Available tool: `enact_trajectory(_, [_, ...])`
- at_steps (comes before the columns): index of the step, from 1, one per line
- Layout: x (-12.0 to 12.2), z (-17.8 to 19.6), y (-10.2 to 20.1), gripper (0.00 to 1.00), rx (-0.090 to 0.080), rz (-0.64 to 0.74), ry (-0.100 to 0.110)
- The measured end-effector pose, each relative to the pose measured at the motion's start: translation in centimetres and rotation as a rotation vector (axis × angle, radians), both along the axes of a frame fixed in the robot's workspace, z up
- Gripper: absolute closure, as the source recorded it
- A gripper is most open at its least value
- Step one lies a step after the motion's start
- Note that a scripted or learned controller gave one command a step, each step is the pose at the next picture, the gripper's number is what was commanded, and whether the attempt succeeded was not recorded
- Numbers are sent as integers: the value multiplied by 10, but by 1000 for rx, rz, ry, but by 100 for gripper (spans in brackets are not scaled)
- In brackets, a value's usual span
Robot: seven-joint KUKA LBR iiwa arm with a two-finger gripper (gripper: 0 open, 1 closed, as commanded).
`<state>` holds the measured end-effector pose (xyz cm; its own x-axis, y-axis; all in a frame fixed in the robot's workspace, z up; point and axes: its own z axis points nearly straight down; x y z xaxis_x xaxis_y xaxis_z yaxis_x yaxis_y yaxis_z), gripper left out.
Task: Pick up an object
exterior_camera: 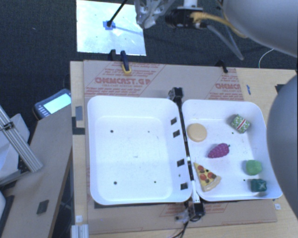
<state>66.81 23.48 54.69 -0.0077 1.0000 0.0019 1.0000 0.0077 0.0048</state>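
five small toys lie in the right bin (pixel 219 106), and none of them has been lifted, so the task looks to be at its very start. a round tan cookie (pixel 197 132) sits at the far left of that bin, just beside the divider; a purple grape bunch (pixel 218 150) lies near it toward the middle; a pizza slice (pixel 206 176) rests at the near left corner. on the right side, a green and red block (pixel 240 123) sits far, a green ball (pixel 253 167) nearer, and a dark green piece (pixel 258 185) nearest, close to the ball. the left bin (pixel 130 148) has only bare white floor showing.

the tool (pixel 150 14) hangs at the far edge of the scene, above the dark floor beyond the desk (pixel 139 79), well apart from both bins. whether it is spread or pressed together i cannot tell; it is blurred and partly cut off, and nothing is seen between its tips. all of the work remains, by my judgement: choosing one toy, coming down over it, closing and lifting.
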Motion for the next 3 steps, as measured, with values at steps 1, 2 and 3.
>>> enact_trajectory(1, [0, 0, 0, 0, 0, 1, 1])
enact_trajectory(2, [0, 11, 0, 100, 1, 4, -2])
enact_trajectory(3, [0, 11, 0, 0, 1, 5, -1])
